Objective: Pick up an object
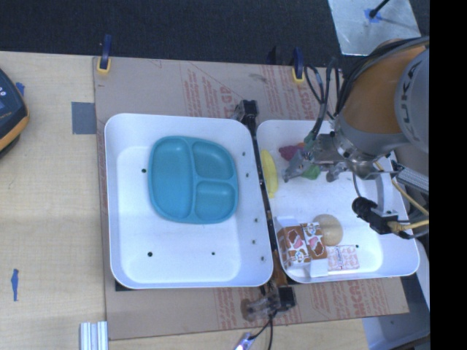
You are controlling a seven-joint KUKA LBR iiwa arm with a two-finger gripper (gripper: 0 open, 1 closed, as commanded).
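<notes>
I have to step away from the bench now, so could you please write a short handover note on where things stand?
Claw: low over the far part of the right bin, among a red item and a green item; nothing visibly held.
Also in the right bin: yellow piece by the left wall, brown packet, round tan object, small white-and-red packet.
Left bin: blue divided plate.
Done: arm is at the bin.
Left: grasp and lift one object.
</notes>
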